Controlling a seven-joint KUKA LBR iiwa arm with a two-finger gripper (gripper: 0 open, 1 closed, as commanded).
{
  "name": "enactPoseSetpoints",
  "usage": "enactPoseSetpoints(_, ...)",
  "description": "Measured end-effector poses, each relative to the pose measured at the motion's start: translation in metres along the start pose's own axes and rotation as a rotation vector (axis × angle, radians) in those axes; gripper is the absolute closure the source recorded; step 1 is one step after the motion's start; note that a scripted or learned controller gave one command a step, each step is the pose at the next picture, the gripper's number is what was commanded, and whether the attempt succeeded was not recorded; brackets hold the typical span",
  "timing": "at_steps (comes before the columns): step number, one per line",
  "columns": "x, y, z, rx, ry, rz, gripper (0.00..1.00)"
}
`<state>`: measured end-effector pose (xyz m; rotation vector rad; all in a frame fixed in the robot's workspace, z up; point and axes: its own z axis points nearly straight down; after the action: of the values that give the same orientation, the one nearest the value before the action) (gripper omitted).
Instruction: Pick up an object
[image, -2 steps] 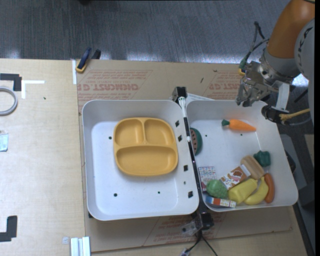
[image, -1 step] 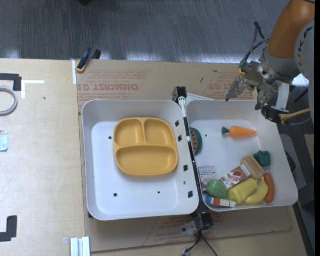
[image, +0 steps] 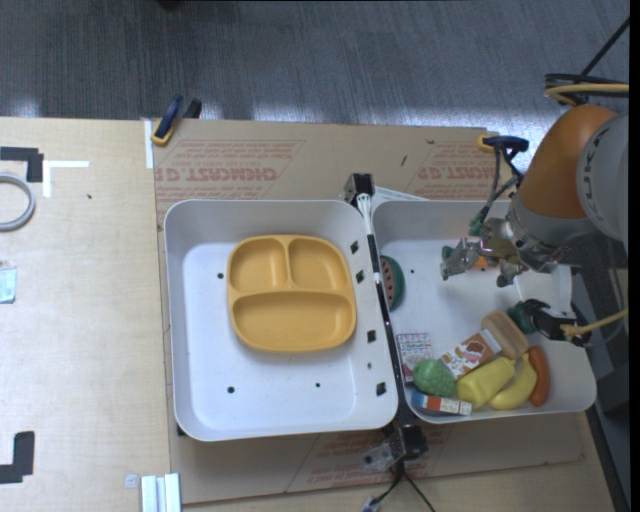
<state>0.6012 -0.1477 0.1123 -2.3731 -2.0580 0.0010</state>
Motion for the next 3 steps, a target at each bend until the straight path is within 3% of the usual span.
enactPoseSetpoints(1, -0.025, -0.076, 0.019, -0.001, 0.008, 0.063, 0.00)
enactPoseSetpoints(3, 0.005, 0.040, 0.020, -0.002, -0.001, -0.129, 0.00)
